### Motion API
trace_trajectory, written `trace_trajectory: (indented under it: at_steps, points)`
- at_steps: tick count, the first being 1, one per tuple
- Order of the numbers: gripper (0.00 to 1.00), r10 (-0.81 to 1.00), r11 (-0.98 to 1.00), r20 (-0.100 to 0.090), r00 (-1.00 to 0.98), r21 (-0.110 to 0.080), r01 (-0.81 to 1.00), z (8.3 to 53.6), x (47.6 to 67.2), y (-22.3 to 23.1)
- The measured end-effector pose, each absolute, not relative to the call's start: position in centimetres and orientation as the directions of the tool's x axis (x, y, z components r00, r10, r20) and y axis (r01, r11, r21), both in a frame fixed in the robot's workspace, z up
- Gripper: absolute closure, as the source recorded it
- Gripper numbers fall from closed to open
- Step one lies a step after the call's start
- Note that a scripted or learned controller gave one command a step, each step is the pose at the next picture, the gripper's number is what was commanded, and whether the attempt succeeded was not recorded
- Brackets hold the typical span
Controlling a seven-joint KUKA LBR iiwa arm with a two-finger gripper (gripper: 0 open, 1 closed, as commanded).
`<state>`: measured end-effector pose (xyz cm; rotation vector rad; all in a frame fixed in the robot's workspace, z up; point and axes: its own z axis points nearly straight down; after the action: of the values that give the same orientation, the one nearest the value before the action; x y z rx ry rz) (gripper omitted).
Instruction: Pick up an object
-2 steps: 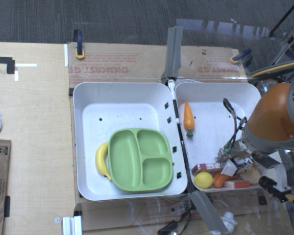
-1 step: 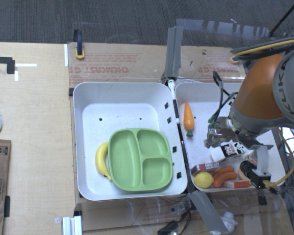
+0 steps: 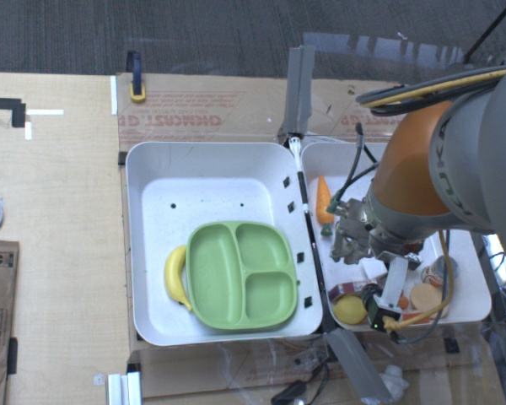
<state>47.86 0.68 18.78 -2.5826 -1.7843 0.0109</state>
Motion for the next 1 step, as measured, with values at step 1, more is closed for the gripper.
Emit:
trace_trajectory:
  at_steps: [1]
  points:
    - [1.0,0.887,-0.461,-0.008,0.461,-0.006,0.887,20.4,52.21,7.07]
